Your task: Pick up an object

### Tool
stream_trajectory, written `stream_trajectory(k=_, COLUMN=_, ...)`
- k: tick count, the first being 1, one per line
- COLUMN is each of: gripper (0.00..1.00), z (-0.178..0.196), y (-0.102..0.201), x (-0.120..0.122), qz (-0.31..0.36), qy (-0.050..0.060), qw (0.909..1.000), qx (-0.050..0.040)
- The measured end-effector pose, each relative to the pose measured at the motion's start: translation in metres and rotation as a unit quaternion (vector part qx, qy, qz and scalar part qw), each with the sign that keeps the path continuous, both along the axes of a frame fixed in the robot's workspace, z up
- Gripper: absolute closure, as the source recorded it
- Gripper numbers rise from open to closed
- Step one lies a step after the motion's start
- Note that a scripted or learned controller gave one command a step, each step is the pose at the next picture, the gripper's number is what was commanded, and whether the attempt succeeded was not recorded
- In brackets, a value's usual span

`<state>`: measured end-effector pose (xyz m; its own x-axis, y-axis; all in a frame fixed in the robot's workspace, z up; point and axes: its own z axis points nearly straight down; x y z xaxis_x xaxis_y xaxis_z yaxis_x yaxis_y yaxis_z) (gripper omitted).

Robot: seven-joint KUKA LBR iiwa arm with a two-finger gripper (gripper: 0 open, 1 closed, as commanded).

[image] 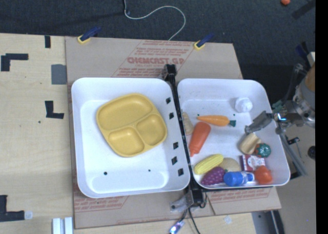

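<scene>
The right bin [220, 89] holds several toy foods. An orange carrot [214, 120] lies near its middle, with a red-orange sausage [199, 138] below it. Along the front are a yellow corn cob [208, 163], purple grapes [214, 176], a blue bottle [237, 178] and a red tomato [263, 175]. A white cap-like piece [243, 105] sits at the back right. My gripper [259, 122] hangs over the bin's right side, just above a tan bread piece [249, 142] and a teal ball [263, 150]. I see nothing held in it.
The left bin [82, 125] carries a yellow divided plate [131, 124]. A black divider [177, 125] joins the two bins. Cardboard [154, 56] lies under both. A white cable [154, 13] loops behind them.
</scene>
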<state>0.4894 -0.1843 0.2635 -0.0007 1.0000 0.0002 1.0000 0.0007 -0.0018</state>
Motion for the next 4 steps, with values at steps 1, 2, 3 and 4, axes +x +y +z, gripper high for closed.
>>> stream_trajectory(k=1, gripper=1.0, z=0.01, y=0.0, x=0.0, qz=0.001, qy=0.0, qw=1.0, qx=0.0)
stream_trajectory(k=2, gripper=1.0, z=-0.029, y=0.055, x=-0.007, qz=0.002, qy=0.002, qw=1.0, qx=0.0012)
stream_trajectory(k=3, gripper=1.0, z=0.093, y=0.126, x=-0.004, qz=0.005, qy=-0.006, qw=1.0, qx=0.0005)
stream_trajectory(k=4, gripper=1.0, z=-0.038, y=0.123, x=0.008, qz=0.0, qy=0.005, qw=1.0, qx=0.0001)
